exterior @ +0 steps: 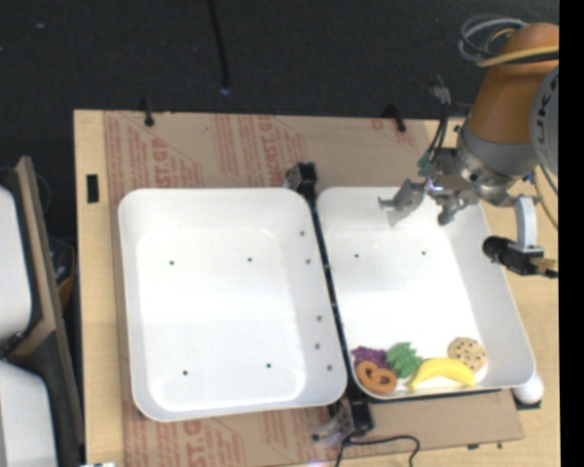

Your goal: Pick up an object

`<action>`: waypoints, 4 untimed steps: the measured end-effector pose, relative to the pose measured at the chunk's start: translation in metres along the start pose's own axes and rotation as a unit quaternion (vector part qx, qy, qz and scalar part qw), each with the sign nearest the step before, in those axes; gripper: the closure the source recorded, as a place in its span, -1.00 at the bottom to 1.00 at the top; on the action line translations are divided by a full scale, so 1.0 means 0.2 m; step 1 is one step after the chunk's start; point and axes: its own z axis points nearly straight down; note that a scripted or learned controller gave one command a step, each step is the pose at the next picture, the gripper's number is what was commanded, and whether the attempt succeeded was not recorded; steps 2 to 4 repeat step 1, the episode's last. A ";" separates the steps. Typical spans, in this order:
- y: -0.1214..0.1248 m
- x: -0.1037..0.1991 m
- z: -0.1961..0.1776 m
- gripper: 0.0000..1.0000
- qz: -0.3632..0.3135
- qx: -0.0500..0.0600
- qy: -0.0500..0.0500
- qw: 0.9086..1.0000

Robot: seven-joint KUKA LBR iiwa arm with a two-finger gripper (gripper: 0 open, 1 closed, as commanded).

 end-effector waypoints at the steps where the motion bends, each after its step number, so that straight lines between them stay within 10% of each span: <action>1: -0.33 -0.08 0.29 -1.00 0.002 0.003 0.000 1.000; 4: -0.33 -0.08 0.29 -1.00 0.002 0.003 0.000 1.000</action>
